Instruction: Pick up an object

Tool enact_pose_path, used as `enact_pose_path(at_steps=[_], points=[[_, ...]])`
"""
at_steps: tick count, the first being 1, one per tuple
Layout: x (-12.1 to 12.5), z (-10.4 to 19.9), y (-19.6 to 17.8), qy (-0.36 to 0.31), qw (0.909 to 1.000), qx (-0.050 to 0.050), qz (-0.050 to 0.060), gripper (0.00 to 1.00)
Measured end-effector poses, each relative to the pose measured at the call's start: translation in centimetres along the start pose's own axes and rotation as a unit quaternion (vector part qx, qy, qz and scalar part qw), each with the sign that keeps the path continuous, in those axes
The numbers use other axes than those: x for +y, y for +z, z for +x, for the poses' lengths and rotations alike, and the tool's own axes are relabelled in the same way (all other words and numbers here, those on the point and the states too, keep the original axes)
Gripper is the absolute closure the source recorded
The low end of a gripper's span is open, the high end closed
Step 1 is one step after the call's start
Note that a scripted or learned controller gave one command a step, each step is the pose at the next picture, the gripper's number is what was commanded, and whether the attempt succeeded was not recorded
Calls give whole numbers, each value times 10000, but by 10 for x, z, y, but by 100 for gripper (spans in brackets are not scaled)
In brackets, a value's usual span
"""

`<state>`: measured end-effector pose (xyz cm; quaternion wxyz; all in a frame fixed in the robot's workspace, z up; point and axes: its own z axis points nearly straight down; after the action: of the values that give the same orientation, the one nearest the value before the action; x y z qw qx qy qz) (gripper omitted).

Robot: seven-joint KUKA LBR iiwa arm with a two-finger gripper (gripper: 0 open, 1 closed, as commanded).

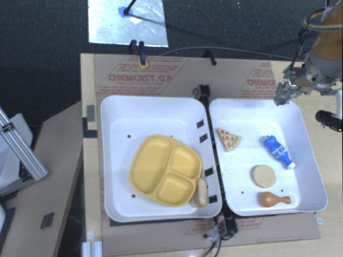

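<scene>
Gripper (283,96) is hanging over the far right corner of the right bin (305,138), nothing between its fingers; whether they are apart or together cannot be told. Right bin is holding a waffle wedge (228,140) near its left wall, a blue bottle (278,151) toward the right, a round biscuit (263,176) below it, and a drumstick (274,199) nearest the front. Left bin (115,143) is carrying a yellow divided tray (165,169), a pale bread roll (201,192) touching its front right edge.
</scene>
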<state>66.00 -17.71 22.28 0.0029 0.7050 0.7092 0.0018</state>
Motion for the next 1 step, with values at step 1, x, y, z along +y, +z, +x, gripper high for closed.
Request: enact_pose_path(at_steps=[1], points=[[3,59,-10,-16,10000,11,16,100]])
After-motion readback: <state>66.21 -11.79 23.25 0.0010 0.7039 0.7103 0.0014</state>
